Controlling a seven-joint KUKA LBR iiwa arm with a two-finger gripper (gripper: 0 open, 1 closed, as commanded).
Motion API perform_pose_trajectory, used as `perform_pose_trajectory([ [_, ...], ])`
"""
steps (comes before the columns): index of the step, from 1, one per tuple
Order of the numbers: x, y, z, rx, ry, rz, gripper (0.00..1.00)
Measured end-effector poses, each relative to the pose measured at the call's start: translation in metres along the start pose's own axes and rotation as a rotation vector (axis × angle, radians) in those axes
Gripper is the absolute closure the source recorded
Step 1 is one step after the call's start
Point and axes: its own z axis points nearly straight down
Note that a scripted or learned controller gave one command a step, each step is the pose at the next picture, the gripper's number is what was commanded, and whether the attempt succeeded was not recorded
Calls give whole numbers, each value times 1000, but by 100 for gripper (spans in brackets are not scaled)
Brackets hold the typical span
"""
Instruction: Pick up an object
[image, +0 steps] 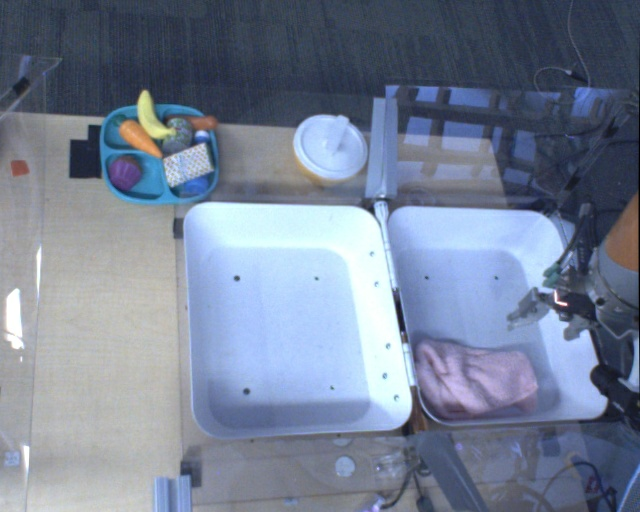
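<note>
Approaching, judged as the step in hand: nothing lifted yet, next move calling for a descent leftward and down onto the cloth, then a closing pinch.

Logged left to right:
- Blue tray (112, 187), far left on the surface (90, 330), divided; held toy banana (150, 115), carrot (138, 137), purple piece (125, 172), patterned block (189, 163).
- White lidded cup (330, 147), behind the bins.
- Left bin (215, 300), white, shallow; no items noted inside.
- Right bin (470, 250), white; held one pink cloth (475, 377), crumpled, lying against the near wall.
- Claw (548, 308), at the right bin's right side, above and right of the cloth, apart from it; appeared spread, pinching nothing.
</note>
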Motion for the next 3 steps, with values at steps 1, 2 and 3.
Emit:
perform_pose_trajectory([
  [1,-21,1,98,-4,0,-96,0],
  [2,-31,2,54,-1,0,-192,0],
  [3,10,-4,103,-12,-3,-237,0],
])
